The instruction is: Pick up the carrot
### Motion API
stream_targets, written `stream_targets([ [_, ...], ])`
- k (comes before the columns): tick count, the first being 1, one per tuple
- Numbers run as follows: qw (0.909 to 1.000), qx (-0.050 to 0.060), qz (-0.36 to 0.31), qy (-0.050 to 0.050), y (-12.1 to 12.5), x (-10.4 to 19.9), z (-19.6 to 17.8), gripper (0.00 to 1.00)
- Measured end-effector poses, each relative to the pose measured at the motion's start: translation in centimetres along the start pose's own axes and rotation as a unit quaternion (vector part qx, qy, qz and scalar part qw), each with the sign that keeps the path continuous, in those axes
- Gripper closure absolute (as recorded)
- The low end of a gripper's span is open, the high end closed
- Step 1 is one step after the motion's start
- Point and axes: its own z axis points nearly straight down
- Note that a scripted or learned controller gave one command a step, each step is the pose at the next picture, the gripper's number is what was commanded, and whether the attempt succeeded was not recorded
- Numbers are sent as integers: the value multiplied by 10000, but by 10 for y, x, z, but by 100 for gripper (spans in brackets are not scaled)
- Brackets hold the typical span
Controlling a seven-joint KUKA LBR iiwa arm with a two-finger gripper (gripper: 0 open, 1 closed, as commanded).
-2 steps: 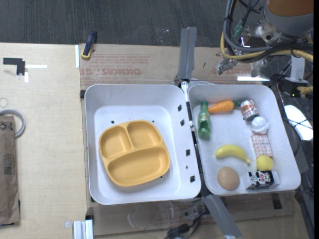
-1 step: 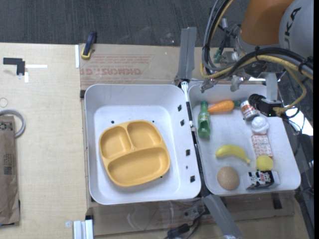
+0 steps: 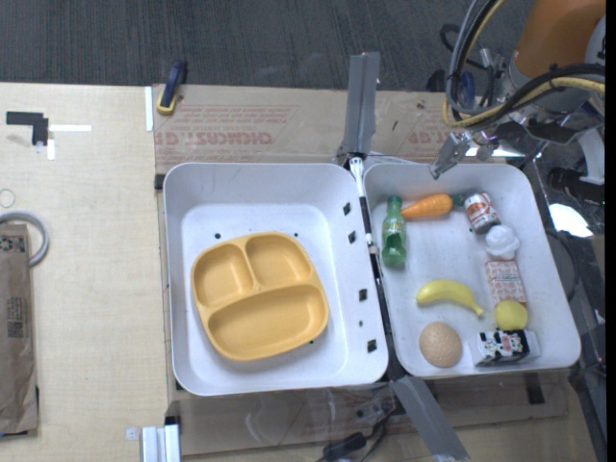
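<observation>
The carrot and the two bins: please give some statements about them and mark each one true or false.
1. The carrot lies in the right bin. True.
2. The carrot rests on the yellow plate. False: the plate is in the left bin, apart from it.
3. The green bottle lies just left of the carrot. True.
4. The gripper holds the carrot. False: it is above the bin's far edge, apart from the carrot.
5. The banana is in the left bin. False: right bin.
</observation>
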Motion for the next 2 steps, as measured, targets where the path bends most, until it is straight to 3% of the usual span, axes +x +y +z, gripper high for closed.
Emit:
stream_targets([
  [1, 9939, -3, -1106, 7, 8, 24, 52, 0],
  [2, 9892, -114, -1458, -75, -12, -2, 130, 0],
])
